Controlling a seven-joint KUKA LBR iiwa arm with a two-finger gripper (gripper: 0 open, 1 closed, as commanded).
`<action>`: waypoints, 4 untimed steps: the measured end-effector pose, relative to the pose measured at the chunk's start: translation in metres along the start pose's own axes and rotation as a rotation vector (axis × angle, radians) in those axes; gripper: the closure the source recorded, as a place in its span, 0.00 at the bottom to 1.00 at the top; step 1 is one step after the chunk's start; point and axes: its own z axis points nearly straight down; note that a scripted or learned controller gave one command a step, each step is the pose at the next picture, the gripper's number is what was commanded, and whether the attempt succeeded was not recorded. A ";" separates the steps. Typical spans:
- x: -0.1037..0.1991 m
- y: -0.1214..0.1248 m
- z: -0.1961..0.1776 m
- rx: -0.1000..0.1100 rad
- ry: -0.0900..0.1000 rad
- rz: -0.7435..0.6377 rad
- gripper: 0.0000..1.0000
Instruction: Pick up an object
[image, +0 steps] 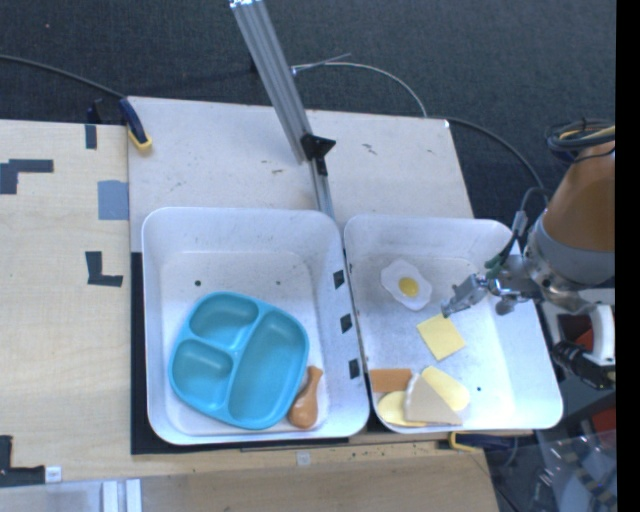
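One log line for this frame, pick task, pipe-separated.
phase: approach | gripper: over right bin, nothing seen between fingers | nearest: yellow square, fried egg | left bin: blue plate, drumstick

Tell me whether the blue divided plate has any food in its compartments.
Empty. All three compartments of the blue plate show bare blue. The drumstick-shaped piece lies beside its rim on the floor of the left bin.

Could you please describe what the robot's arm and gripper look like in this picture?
The arm is a thick rounded body, orange on its upper part with a grey section below, entering from the right. At its end sits a small gripper of grey and dark metal parts, with a touch of green near its base. Thin dark cables run beside the wrist.
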 end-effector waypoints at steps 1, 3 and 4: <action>-0.003 0.033 -0.004 0.005 0.001 -0.001 0.00; -0.001 0.005 0.133 0.011 0.001 0.003 0.00; 0.001 0.028 0.020 0.000 0.000 -0.001 0.00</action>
